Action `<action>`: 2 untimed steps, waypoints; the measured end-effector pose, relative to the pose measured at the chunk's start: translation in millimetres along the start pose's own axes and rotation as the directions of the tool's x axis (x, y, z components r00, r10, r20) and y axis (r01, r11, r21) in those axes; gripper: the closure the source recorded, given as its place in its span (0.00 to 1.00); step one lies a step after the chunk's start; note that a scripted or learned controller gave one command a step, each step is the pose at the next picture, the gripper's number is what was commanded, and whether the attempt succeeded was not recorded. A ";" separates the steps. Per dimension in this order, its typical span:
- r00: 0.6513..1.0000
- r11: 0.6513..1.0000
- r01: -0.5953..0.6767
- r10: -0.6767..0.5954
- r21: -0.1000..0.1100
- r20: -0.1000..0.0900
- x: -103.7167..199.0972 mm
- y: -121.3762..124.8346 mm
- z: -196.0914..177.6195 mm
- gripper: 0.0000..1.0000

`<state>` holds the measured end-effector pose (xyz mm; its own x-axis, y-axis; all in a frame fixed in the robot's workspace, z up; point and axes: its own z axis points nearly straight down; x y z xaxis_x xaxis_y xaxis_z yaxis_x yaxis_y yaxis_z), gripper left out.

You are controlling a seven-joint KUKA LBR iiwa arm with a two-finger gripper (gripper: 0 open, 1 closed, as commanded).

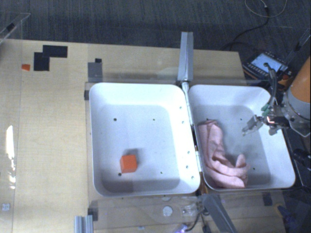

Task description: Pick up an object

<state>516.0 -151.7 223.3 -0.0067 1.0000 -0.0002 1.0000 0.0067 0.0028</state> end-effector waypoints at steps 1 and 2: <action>0.987 0.987 0.164 -0.164 -0.001 0.000 25.6 101.4 97.1 0.00; 0.967 0.967 0.255 -0.255 -0.012 0.004 58.3 71.9 132.6 0.00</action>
<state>587.9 -93.0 90.9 -0.2614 0.9652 -0.0049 0.9651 0.2614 0.0150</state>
